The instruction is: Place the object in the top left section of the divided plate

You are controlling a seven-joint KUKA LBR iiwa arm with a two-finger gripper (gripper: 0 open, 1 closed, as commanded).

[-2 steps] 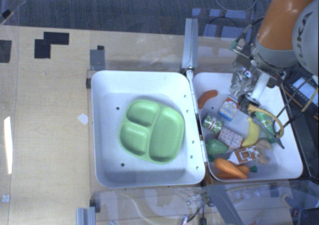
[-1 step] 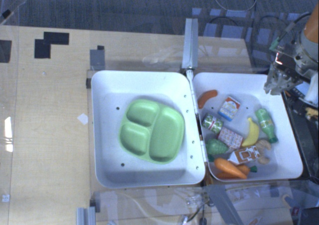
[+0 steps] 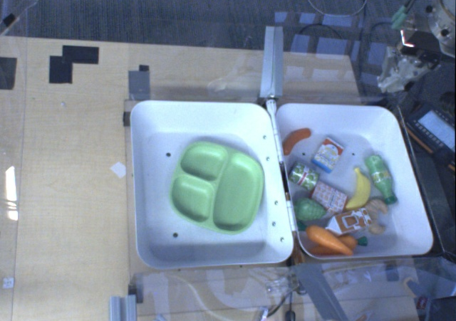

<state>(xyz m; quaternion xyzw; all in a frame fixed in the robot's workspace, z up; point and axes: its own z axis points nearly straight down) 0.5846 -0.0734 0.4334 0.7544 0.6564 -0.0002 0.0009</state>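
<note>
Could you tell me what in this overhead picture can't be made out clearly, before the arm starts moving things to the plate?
- Gripper, camera view: at the upper right, small and blurred against cables, so its fingers are unreadable.
- Arm: cut off by the top right corner.
- Small boxes: print too small to read.
- Things under the carrot and banana in the right bin: partly covered by the pile.
- Green plate: fully visible in the left bin.

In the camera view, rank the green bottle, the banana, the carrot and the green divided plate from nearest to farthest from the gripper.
Gripper sits at upper right, beyond the bins.
1. Green bottle, right bin's right side.
2. Banana, just left of the bottle.
3. Carrot, right bin's front.
4. Green divided plate, left bin.
</note>
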